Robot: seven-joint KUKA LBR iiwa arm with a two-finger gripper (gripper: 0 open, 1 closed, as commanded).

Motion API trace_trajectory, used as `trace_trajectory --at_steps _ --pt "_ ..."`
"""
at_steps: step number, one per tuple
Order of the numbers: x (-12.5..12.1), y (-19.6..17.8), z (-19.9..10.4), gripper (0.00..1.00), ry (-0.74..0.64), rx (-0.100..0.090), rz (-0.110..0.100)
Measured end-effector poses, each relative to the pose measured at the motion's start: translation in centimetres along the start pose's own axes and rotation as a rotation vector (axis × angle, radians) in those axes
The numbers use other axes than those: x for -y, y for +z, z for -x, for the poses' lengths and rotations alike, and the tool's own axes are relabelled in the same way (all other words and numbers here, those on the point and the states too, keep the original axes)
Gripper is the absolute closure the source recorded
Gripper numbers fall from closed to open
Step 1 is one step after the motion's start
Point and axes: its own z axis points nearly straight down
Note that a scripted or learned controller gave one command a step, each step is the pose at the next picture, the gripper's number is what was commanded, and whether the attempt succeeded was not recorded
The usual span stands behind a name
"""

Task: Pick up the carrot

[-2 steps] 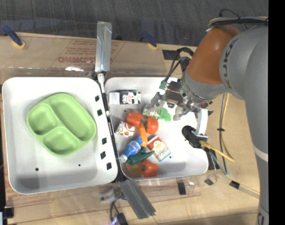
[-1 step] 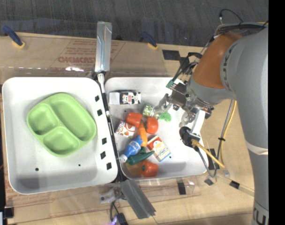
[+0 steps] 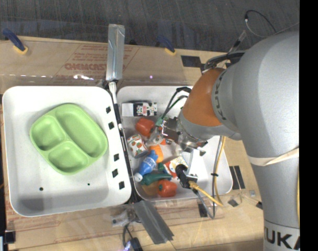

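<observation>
Hovering over the right bin, the gripper, claw state impossible to tell, sits near the unlifted carrot; pickup pending.

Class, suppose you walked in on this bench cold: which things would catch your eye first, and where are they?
The big grey arm with its orange band looms over the right bin. Under it lies a bright jumble of toy food, with the orange carrot in the middle. The left bin holds a lime-green divided plate.

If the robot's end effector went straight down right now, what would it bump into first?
Probably the orange carrot in the right bin, just beneath the end effector. Depth is hard to judge from above.
</observation>
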Motion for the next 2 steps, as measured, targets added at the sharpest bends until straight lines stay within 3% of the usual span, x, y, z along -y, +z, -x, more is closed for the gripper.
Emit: trace_trajectory --at_steps 1,2 --pt "0.1 -0.8 0.0 1.00 -0.004 0.001 -0.005" --pt "-5.9 -11.7 1.1 1.00 -0.083 -0.001 0.000"
